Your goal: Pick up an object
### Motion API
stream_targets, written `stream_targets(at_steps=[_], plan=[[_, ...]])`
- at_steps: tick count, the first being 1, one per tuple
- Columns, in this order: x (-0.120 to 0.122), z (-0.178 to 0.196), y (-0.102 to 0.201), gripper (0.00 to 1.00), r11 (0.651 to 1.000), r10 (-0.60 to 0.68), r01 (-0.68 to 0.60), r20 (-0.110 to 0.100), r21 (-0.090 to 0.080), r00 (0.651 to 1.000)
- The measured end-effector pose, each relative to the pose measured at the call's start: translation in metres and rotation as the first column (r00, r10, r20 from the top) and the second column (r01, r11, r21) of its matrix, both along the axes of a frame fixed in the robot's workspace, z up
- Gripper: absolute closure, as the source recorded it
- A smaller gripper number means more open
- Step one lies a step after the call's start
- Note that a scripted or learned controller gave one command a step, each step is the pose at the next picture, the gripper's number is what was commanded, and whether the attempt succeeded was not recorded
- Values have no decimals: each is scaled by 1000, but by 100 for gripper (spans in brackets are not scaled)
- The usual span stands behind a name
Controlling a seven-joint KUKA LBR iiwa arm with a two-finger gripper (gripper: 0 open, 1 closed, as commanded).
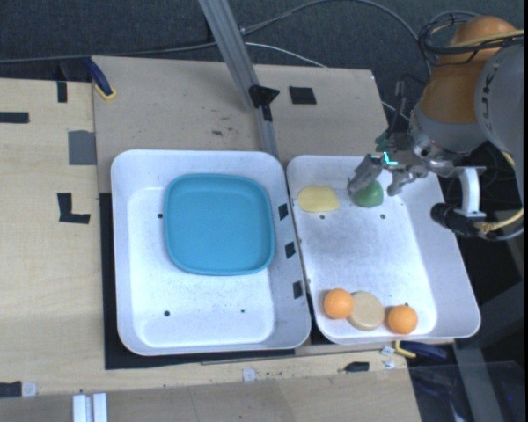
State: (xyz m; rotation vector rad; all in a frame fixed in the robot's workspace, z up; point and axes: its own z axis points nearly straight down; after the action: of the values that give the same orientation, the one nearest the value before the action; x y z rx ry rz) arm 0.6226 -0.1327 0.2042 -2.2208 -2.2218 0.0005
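Note:
My gripper [381,181] is over the far end of the right bin [440,262], reaching in from the right. Its two grey fingers stand apart, so it is open. A small green round object [368,195] lies on the bin floor just below the left finger [363,179], and I cannot tell if they touch. A pale yellow object [318,200] lies to its left. Along the near wall lie an orange ball [337,303], a beige disc [365,310] and a second orange ball [402,319].
The left bin [141,262] holds a blue square plate [218,223]. A grey pole [238,55] slants across the bench behind the bins. Cables and the arm's orange-banded body [462,86] crowd the far right.

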Motion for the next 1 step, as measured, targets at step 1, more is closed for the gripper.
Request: stream_targets(at_steps=[1], plan=[[0,0,0,0,1000,0,0,0,0,1000]])
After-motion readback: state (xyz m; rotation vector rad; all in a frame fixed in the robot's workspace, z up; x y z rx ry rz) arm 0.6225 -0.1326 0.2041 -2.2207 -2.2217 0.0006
